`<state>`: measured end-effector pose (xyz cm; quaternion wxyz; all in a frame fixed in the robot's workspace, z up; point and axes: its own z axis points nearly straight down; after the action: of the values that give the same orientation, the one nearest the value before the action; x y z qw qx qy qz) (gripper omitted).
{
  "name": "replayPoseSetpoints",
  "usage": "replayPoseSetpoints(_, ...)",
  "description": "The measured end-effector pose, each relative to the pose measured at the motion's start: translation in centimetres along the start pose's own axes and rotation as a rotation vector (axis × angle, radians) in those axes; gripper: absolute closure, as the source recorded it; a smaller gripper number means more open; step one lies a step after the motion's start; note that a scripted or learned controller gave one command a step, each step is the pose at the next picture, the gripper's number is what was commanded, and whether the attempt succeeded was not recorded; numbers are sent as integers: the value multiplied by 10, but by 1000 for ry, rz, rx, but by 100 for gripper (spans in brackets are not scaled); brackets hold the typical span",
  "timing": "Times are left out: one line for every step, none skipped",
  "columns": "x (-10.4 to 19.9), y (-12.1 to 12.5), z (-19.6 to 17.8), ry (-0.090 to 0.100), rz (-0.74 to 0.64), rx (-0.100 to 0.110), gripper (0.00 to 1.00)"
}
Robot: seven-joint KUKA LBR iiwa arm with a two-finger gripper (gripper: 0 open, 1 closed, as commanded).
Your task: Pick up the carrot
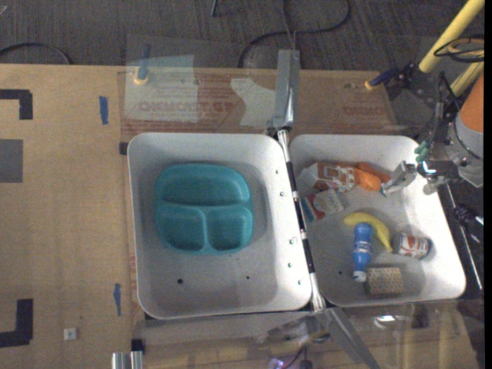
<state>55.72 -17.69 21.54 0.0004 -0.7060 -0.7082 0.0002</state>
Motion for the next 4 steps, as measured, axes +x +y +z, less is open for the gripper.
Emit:
replayPoseSetpoints(26, 31, 118, -3, -41, -9, 0)
replayPoseSetpoints(-15, 94, 127, 10, -115, 6, 0)
replayPoseSetpoints(-15, 94, 127, 10, -116, 6, 0)
replayPoseSetpoints(-17, 96, 117, 0, -117, -2, 100)
